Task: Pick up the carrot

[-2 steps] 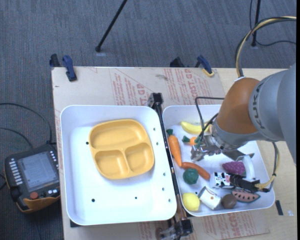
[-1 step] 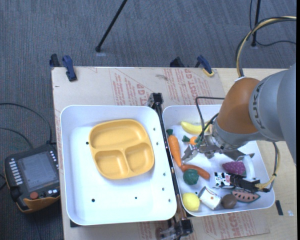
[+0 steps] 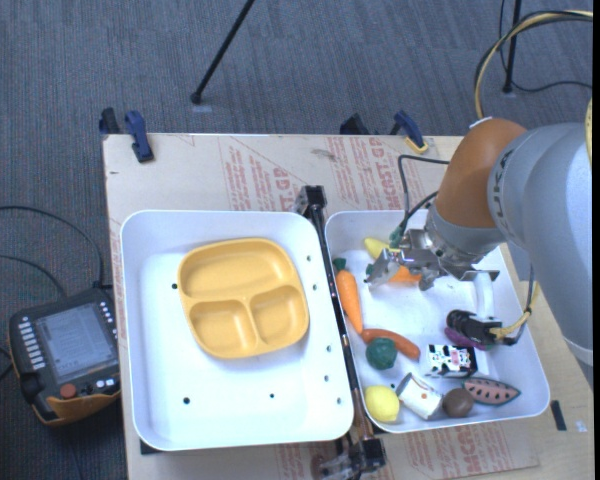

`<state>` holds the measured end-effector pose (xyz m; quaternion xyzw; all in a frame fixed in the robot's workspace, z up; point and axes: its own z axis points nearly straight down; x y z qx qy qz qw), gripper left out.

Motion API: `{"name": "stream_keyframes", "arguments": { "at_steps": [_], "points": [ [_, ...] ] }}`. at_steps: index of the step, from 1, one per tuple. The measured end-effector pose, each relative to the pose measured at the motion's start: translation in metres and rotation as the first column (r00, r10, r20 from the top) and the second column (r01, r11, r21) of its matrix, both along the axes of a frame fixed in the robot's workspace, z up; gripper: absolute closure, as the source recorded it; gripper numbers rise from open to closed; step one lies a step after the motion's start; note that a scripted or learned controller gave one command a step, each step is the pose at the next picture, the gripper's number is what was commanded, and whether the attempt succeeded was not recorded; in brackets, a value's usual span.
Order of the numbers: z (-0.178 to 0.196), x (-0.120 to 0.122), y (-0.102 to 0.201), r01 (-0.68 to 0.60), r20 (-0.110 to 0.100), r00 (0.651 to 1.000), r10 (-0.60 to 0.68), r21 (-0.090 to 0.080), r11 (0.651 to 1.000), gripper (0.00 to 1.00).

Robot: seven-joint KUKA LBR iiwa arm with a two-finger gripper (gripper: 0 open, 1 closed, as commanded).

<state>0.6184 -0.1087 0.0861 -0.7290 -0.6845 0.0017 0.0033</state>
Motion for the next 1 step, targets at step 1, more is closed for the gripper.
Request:
{"name": "stream_keyframes", "arguments": {
  "at_steps": [1],
  "points": [
    [0.0084,-0.0006,-0.0003,-0.003,-0.006,1.0,0.003,0.002,1.0,1.0]
  ]
}}
